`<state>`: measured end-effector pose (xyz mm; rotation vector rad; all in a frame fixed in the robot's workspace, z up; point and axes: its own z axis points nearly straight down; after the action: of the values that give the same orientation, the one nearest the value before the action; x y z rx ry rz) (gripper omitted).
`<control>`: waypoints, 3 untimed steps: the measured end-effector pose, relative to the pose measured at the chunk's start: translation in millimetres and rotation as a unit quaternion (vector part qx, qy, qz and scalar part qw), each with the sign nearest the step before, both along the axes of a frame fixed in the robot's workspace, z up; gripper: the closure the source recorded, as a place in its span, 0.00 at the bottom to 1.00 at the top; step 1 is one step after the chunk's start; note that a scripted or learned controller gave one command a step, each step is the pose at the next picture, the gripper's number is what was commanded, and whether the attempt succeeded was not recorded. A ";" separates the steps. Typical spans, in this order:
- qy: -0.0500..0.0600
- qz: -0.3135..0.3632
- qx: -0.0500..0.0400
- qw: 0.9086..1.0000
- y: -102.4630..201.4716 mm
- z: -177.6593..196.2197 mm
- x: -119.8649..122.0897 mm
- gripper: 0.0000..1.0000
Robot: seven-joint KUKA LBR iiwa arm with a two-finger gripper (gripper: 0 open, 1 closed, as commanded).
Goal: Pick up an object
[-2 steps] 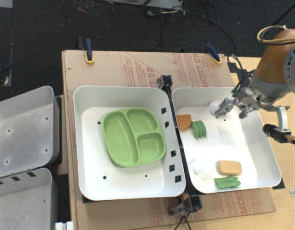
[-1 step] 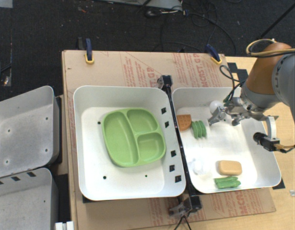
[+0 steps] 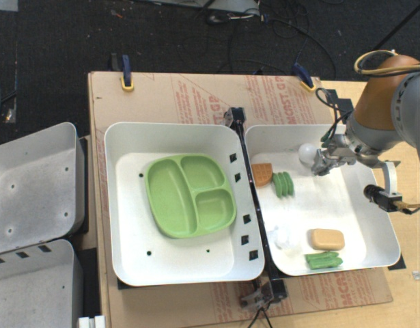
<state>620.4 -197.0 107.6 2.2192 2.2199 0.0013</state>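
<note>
We see the tool (image 3: 324,164) low over the far part of the right-hand shallow white bin (image 3: 373,251), just beside a small pale rounded object (image 3: 306,154).

We cannot tell how the tool stands or whether it has hold of anything, since the grey arm with its orange band (image 3: 382,101) reaches in from the right and covers much of it. The pale rounded object lies at the tool's left, near the bin's far wall. Further left in that bin we find a small orange waffle-textured piece (image 3: 262,174) against the divider and a ridged green piece (image 3: 284,184) just beside it. Nearer the front lie a tan rounded block (image 3: 326,238) and a flat green ridged piece (image 3: 323,260) close together. The left-hand white bin (image 3: 128,251) holds a light green plastic divided tray (image 3: 190,195). Both bins rest on the brown cardboard-covered worktop (image 3: 175,94).
</note>
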 end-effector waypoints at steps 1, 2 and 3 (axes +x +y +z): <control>-0.001 0.000 0.000 1.000 -6.5 45.8 4.9 1.00; -0.003 0.001 -0.001 1.000 -3.6 109.6 8.2 1.00; -0.002 0.002 -0.001 1.000 3.9 170.6 10.3 1.00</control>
<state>630.7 -193.1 278.2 2.2120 2.2211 0.0053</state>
